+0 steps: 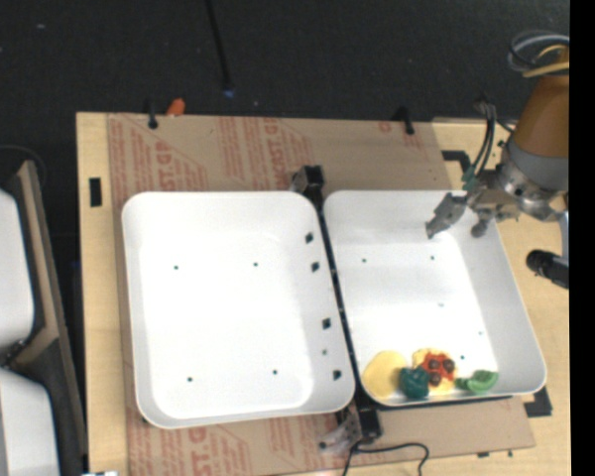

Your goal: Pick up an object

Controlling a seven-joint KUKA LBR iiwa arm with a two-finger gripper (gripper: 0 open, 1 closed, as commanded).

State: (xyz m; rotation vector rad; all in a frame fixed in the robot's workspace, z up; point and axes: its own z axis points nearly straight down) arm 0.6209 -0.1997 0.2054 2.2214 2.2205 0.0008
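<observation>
Small objects lie together at the front edge of the right bin (397, 266): a pale yellow round piece (382, 370), a teal piece (414, 383), a red and orange piece (437, 365) and a green piece (480, 380). My gripper (459, 217) hangs over the bin's far right corner, well behind the objects, with its two fingers spread apart and nothing between them. The orange band (543, 117) of the arm shows above it at the right.
The left bin (223, 296) sits beside the right one, with black clips (322, 266) along the shared edge. Both bins rest on a cardboard sheet (228, 157) on the bench. Cables trail at the front (377, 454).
</observation>
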